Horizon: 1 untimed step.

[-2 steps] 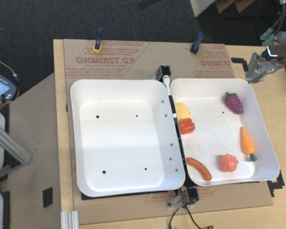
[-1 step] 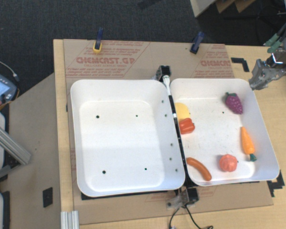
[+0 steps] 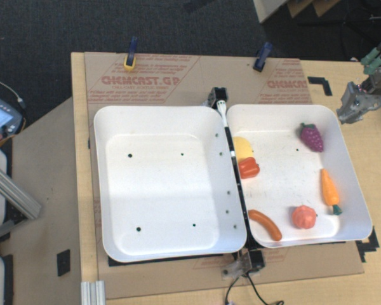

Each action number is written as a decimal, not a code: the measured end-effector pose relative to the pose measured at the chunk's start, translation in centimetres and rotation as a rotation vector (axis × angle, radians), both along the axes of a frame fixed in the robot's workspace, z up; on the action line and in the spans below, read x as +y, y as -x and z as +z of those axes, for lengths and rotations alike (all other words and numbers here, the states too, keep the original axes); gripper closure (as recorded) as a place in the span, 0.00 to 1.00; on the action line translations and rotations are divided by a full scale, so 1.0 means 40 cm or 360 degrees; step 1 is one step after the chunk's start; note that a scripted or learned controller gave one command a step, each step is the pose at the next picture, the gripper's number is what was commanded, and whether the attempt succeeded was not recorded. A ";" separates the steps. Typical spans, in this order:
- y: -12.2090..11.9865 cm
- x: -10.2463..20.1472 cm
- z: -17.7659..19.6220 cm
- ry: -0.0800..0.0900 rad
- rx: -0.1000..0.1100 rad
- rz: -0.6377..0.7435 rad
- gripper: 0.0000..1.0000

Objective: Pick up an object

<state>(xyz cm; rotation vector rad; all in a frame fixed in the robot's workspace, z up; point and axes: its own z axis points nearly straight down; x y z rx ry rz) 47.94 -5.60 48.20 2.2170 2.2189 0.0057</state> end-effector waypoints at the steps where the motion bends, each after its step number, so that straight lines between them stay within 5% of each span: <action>1: -0.003 0.000 0.025 0.0003 -0.0004 0.0001 1.00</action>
